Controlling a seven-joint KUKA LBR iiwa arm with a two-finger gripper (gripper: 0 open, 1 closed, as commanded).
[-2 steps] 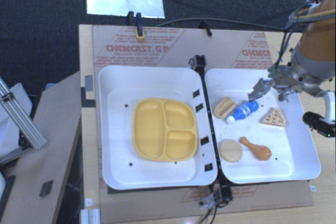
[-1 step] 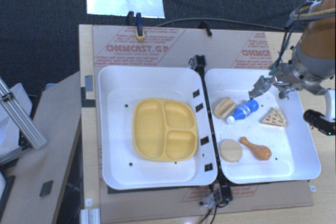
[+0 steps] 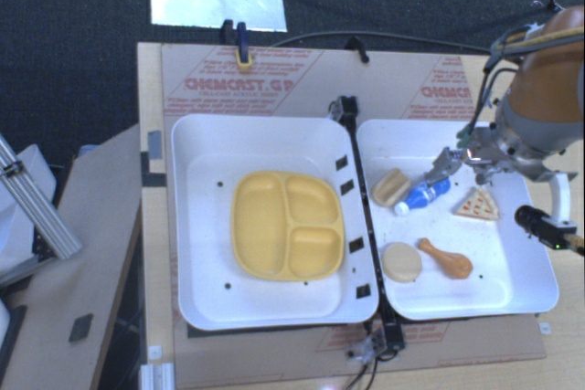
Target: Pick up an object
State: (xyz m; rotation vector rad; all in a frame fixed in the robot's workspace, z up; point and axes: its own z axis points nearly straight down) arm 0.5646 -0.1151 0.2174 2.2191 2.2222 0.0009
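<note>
The right bin (image 3: 526, 288) holds a blue bottle with a white cap (image 3: 422, 195), a tan bread roll (image 3: 390, 186), a pizza slice (image 3: 476, 206), a chicken drumstick (image 3: 445, 258) and a round beige bun (image 3: 401, 261). My gripper (image 3: 464, 170) hangs over the upper middle of this bin, just above and right of the bottle's blue end. Its fingers stand apart, open, with nothing between them. One finger (image 3: 446, 165) is close to the bottle and the other points toward the pizza slice.
A yellow divided plate (image 3: 288, 226) lies in the left bin (image 3: 206, 196). A black clip strip (image 3: 352, 187) runs along the wall between the bins. The arm's orange band (image 3: 553, 59) sits over the right bin's far right corner.
</note>
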